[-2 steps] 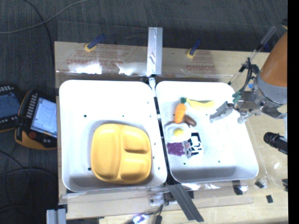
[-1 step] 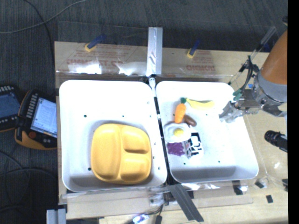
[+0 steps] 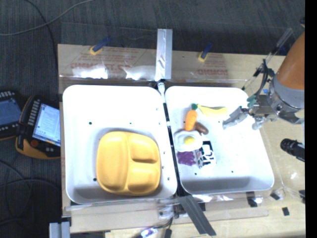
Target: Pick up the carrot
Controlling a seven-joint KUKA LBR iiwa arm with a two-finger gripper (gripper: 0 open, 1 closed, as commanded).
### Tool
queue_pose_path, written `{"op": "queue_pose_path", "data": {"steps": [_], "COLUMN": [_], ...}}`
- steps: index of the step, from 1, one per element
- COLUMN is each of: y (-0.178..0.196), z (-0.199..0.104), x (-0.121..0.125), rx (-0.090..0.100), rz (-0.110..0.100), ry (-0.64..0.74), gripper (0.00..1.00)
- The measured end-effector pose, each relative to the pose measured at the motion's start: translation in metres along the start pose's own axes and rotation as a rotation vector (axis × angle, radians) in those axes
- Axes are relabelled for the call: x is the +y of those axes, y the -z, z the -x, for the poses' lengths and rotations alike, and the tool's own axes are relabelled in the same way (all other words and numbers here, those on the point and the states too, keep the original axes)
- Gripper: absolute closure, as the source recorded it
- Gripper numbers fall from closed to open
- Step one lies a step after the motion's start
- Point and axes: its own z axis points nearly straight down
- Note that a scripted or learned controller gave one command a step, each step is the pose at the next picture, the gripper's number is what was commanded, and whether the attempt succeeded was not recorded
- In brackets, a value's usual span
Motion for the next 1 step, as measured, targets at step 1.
{"op": "queue_pose_path", "data": {"steps": [1], "y": [-0.0290], "z": [-0.0434], "x": [0.0579], "rx": [-0.006], "rz": [0.003], "ry": [0.121], "gripper": [0.00]}}
